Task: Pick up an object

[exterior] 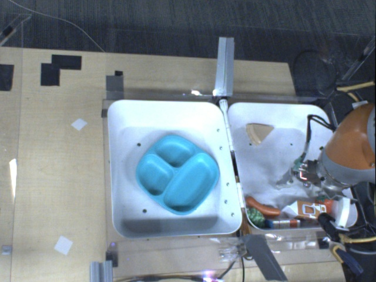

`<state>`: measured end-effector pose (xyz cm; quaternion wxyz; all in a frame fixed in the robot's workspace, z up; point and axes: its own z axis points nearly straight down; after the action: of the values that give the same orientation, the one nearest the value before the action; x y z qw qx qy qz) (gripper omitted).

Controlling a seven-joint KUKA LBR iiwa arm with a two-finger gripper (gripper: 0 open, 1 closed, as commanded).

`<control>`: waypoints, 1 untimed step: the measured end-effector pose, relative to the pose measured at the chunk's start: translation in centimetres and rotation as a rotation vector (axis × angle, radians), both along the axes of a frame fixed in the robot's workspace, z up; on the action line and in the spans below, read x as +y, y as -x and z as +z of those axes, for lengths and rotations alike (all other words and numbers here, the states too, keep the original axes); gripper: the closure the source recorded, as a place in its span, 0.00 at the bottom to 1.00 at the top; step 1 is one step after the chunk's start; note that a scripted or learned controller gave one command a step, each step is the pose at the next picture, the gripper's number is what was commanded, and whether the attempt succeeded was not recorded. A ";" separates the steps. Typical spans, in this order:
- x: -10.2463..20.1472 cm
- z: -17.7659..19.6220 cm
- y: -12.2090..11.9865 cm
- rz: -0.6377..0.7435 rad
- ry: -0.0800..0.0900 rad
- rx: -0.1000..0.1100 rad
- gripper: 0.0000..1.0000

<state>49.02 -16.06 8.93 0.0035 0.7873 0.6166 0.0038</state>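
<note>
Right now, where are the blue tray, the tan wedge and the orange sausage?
Blue tray [178,173]: camera view, its centre ridge.
Tan wedge [258,133]: camera view, its middle.
Orange sausage [261,206]: camera view, mid-length.

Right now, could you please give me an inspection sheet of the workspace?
Surface: pale wooden bench bearing two white bins side by side.
Job's things: blue divided tray in the left bin; tan wedge-shaped piece near the right bin's far wall; orange sausage-shaped item, a green object and a marker along its near edge.
Clutter: black patches and small pale squares on the bench.
Grippers: gripper low over the right bin, nothing seen between its fingers.
Cables: black cable by the arm.
Surroundings: dark carpet beyond.
</note>
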 end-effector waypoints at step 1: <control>-2.3 7.3 -8.0 0.366 0.004 0.004 0.00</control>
<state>57.03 -18.36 16.21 0.0028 0.6618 0.7496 0.0015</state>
